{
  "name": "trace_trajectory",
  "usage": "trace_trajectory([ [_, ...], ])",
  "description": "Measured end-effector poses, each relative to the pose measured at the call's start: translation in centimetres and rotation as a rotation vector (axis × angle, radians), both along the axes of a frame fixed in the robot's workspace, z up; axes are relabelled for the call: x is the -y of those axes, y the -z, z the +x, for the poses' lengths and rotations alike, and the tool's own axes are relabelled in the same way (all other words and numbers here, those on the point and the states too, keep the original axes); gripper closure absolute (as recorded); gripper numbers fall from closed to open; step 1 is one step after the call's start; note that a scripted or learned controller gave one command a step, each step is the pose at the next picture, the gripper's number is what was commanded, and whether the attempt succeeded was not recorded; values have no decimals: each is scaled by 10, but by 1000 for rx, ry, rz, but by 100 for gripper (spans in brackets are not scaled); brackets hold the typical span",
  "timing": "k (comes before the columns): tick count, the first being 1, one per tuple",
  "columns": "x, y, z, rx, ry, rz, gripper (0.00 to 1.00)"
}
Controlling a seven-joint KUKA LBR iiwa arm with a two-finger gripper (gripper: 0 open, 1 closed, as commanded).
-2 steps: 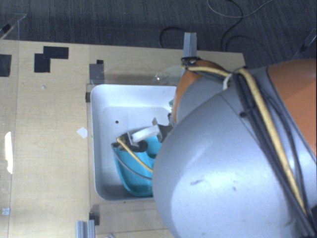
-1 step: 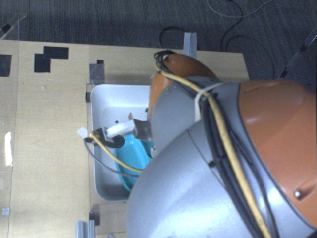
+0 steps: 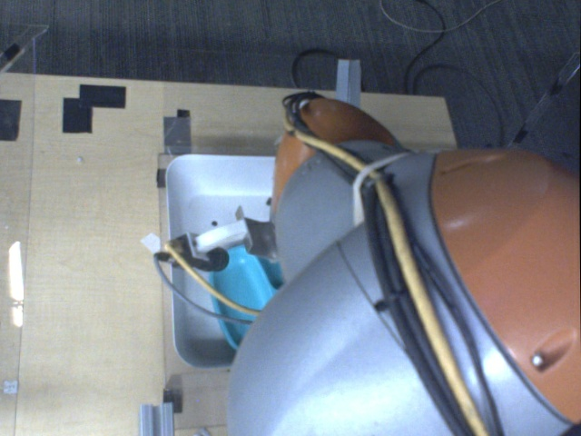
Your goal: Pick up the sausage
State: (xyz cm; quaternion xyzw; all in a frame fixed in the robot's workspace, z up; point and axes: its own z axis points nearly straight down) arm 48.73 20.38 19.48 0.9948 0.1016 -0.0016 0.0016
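Firstly, the sausage: its location cannot be told. The gripper is over a shallow white bin, close above a light-blue object lying in that bin. Whether the gripper is wide or narrow cannot be told. The grey arm, orange-banded, overhangs the bin's right part. The bin rests on a pale table.

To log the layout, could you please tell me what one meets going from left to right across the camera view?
Black marks on the bench → white bin → blue object lying in the bin → grey and orange arm.
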Motion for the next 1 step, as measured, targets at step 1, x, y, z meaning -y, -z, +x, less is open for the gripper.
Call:
trace_trajectory([
  [1, 76, 83, 3, 9, -5, 8, 0],
])
